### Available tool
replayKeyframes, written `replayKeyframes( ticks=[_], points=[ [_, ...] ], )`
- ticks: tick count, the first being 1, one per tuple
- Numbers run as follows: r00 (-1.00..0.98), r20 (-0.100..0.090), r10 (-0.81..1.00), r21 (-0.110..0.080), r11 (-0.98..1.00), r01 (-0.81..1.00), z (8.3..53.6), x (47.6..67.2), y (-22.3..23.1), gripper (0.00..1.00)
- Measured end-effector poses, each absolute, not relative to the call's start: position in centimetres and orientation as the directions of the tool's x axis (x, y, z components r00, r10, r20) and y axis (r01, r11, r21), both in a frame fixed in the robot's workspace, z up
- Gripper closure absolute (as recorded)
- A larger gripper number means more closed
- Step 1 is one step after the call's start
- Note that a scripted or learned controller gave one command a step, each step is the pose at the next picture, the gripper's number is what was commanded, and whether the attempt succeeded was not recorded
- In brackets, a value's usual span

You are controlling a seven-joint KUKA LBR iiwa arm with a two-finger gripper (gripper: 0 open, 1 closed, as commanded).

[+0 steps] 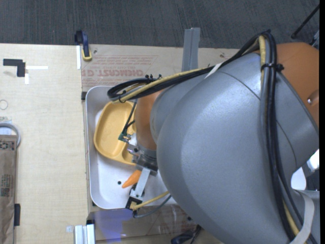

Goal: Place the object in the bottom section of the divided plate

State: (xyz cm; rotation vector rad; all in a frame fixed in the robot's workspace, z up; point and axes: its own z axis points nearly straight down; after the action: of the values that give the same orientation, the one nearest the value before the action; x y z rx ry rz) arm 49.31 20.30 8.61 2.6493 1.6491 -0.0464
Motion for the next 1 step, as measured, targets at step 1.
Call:
replayKeyframes(
  ticks=[1],
  points=[
    [0.740,-0.010,0.673,0.014,-0.740,0.673,9.05,48.19,21.21,1.00]
  ],
)
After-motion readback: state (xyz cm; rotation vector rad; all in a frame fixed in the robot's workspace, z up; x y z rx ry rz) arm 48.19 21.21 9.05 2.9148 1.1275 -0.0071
